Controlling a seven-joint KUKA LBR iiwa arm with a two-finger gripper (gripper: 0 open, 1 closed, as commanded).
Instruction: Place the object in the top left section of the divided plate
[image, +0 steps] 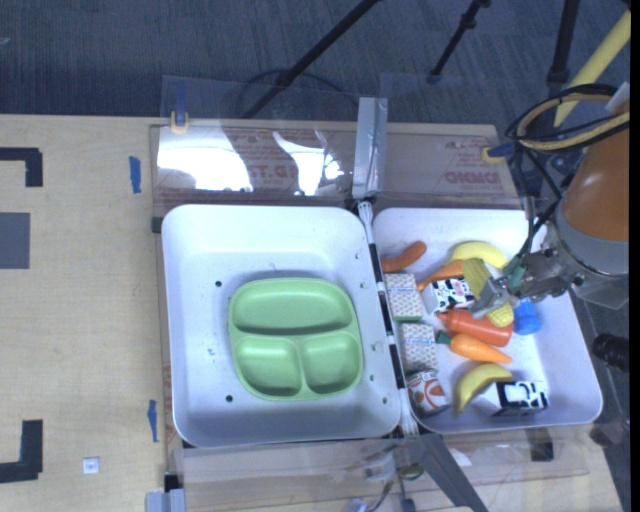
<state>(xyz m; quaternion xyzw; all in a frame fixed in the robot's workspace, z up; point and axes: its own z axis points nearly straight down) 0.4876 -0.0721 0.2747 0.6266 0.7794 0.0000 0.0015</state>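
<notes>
**A:** Noting positions. Arm comes in from the right of the frame, gripper (503, 290) low over the right bin (585, 385), in the thick of the toy food.

**B:** Fingers?

**A:** Can't tell how far apart they are; the tips are lost against the clutter. Nothing visibly between them, so I won't log a hold.

**B:** Which item is it after?

**A:** The task doesn't name it. Nearest candidates: the corn cob (478, 272) touching the tips on their upper left, and the carrot (476, 323) just below them. My guess is one of those two.

**B:** Lie of the carrot?

**A:** Long axis runs roughly left-right across the frame, tilted slightly down to the right. A second carrot (480, 348) lies just beneath it, nearly parallel. Crowded: blue ball (527, 320) just beside to the right, milk carton (455, 293) to the left.

**B:** And the goal?

**A:** Green divided plate (296, 335) in the left bin (190, 300), well apart from the tips, toward frame left. Its top section (290, 308) holds nothing. Whatever gets lifted must cross the bin divider leftward.
</notes>
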